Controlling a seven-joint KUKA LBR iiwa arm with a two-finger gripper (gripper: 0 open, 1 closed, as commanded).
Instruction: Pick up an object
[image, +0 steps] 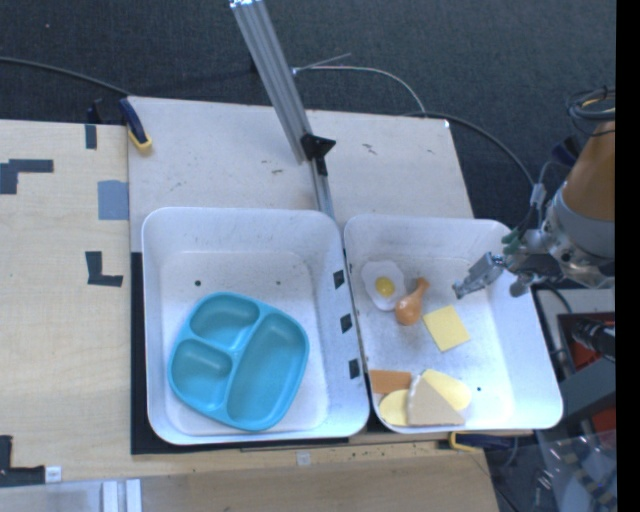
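Gripper (490, 272) at right bin's (520, 400) upper right; jaw state indiscernible. Flat yellow cheese square (446, 327) lies just lower left of it, brown plastic drumstick (410, 303) further left, tilted.

A blue divided plate (238, 360) lies in the left bin (160, 235), toward its near side. Behind both bins, a grey metal rail (278, 80) slants across the pale worktop (400, 160), and a thin cable (400, 85) curves over it. A blue-and-yellow clamp (134, 124) sits at the worktop's far left corner.
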